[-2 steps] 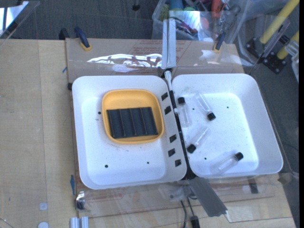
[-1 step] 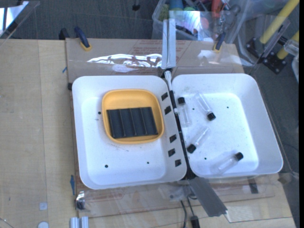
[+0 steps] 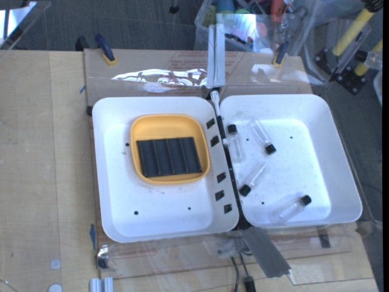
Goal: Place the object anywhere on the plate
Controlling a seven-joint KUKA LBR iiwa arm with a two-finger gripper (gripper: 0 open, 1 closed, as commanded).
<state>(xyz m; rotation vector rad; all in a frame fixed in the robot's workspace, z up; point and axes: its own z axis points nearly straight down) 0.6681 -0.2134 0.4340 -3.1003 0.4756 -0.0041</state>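
A dark grey, ribbed rectangular block (image 3: 168,156) lies flat inside a shallow yellow plastic plate with rounded corners (image 3: 139,130), covering most of the plate's floor. The plate sits slightly toward twelve o'clock of centre in the left white bin (image 3: 115,205).

At three o'clock from the plate, across the divider where the bins meet, the right white bin (image 3: 322,163) holds four clear plastic vials with black caps. One vial (image 3: 234,141) lies near the divider, toward the bin's ten o'clock. A second vial (image 3: 262,139) rests just beside it, closer to the bin's centre. A third vial (image 3: 252,180) lies at about eight o'clock, and a fourth vial (image 3: 292,207) at about five o'clock, well apart from the others.

The gripper's state cannot be told.
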